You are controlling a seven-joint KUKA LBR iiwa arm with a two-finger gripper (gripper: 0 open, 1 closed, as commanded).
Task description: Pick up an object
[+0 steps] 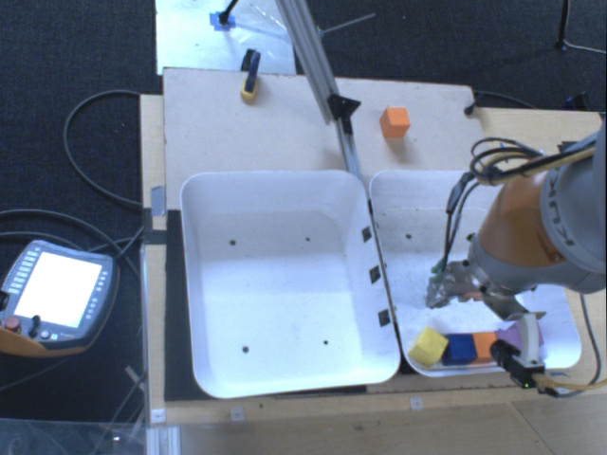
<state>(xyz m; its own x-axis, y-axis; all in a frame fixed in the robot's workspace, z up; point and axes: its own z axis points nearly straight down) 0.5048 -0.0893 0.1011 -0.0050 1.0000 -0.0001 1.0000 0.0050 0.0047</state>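
Note:
In the right bin [408, 216], along its near edge, lie a yellow block [429, 346], a blue block [461, 349] and an orange block [485, 345] in a row, with a small purple piece [509, 334] just behind them. My gripper [442, 290] hangs low over the bin floor, a little behind the yellow and blue blocks and apart from them. The grey arm with its orange band [517, 227] comes in from the right and covers the right part of this bin.
The left bin [275, 282] stands beside the right one, with a shared wall between them. An orange cube [395, 121] and a yellow-black clamp [250, 74] rest on the board behind the bins. A slanted metal rod [313, 45] crosses above. A teach pendant [52, 292] lies far left.

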